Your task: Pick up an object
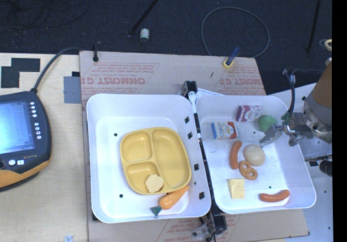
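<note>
Hovering low over the right bin (303, 192), the gripper (269, 138) has nothing between its fingers; I cannot tell if they are spread or closed. The pick is not yet done. Just beside the tips lie a green ball (266, 122) and a pale bun (254, 154). Farther off are a sausage (235, 154), a pretzel (248, 170) and a cheese cube (237, 188), none blocking the way.

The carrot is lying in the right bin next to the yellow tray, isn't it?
Not quite. The camera view shows the carrot in the left bin, not the right one. It does lie next to the yellow tray, at the tray's near corner.
</note>
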`<state>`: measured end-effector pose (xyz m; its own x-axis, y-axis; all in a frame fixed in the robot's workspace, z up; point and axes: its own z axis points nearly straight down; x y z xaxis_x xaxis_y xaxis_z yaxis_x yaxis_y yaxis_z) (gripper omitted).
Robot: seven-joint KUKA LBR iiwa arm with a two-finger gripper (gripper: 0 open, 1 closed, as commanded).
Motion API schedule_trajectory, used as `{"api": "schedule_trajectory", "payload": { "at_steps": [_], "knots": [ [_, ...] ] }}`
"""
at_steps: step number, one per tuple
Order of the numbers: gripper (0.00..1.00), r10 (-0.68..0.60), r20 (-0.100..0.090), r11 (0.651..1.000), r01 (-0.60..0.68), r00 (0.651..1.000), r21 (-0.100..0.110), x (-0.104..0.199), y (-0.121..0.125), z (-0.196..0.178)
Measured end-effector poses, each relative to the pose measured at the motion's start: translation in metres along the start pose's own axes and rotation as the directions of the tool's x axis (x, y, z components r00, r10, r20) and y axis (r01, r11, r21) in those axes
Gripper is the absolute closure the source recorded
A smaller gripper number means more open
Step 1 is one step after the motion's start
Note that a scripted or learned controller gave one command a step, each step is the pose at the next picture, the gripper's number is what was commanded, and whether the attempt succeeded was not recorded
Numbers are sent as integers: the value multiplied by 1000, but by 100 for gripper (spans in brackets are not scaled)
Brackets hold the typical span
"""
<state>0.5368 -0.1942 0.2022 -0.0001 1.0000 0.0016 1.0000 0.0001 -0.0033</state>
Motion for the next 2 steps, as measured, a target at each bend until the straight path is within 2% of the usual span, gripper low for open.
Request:
{"api": "schedule_trajectory", "payload": {
  "at_steps": [1,2],
  "knots": [
    [0,-6,-1,1000,6,1000,-2,67,52,120],
    [100,0,-2,1000,0,1000,0,63,51,104]
  ]
}}
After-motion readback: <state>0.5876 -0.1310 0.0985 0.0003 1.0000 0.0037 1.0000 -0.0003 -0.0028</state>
